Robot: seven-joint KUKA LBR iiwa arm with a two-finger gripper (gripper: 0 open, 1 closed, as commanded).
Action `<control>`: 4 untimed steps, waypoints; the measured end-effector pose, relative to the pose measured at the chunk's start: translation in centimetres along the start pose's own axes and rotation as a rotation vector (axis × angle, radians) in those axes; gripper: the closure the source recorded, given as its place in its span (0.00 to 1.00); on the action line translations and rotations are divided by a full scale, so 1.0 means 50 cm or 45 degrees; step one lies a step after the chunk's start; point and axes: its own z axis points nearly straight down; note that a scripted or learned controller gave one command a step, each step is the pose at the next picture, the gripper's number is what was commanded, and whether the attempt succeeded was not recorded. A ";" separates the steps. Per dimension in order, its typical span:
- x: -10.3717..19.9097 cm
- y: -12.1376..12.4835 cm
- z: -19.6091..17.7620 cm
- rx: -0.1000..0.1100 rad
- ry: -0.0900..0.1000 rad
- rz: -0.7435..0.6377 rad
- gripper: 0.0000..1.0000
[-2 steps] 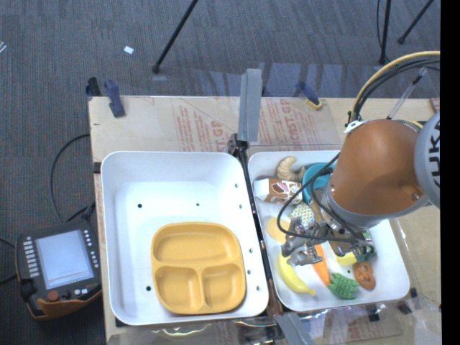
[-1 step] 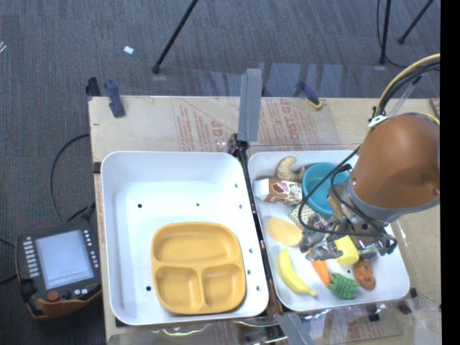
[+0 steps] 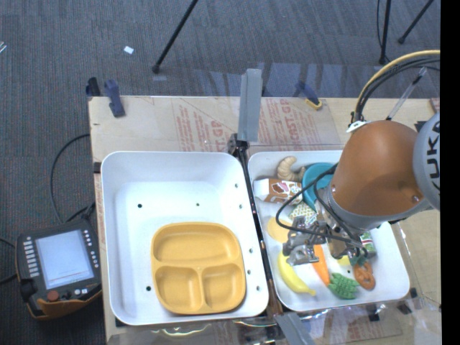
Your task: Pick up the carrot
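The carrot (image 3: pixel 321 269) is a short orange piece in the right bin (image 3: pixel 399 264), near its front. It lies between a yellow banana (image 3: pixel 295 277) on its left and a green leafy toy (image 3: pixel 343 286) on its right. My gripper (image 3: pixel 316 249) hangs just above the carrot's upper end, under the arm's big orange band (image 3: pixel 377 175). The gripper's dark metal parts and cables hide how it meets the carrot, so I cannot tell whether they touch.
The left bin (image 3: pixel 129 192) holds a yellow divided tray (image 3: pixel 198 267). Packed into the right bin are a blue bowl (image 3: pixel 315 178), a tan peanut-shaped toy (image 3: pixel 287 166), a small printed box (image 3: pixel 284 189) and an orange ring-shaped toy (image 3: pixel 364 275). A pendant (image 3: pixel 61 261) sits off the bench to the left.
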 end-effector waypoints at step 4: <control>0.016 0.017 -0.160 0.001 -0.008 0.574 1.00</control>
